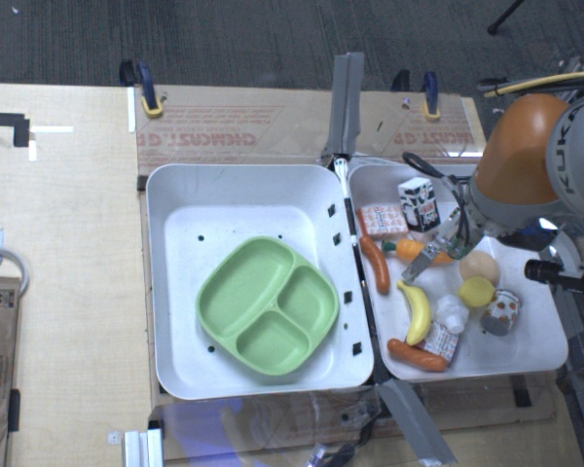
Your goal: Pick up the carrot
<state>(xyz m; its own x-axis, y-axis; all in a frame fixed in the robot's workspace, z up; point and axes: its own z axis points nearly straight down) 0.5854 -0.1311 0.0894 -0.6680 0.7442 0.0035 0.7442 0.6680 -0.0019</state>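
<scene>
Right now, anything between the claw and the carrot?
Nothing visible. The claw sits right beside the carrot in the right bin. Close neighbours could crowd the grasp: a hot dog on its left, a banana below, a snack packet above.

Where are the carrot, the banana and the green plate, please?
carrot (407,250): camera view, on its orange body beside the tool.
banana (418,311): camera view, mid-curve.
green plate (236,290): camera view, on its large compartment.

The carrot (407,250) lies half hidden beneath the fingers (420,260) (grip unclear).
</scene>
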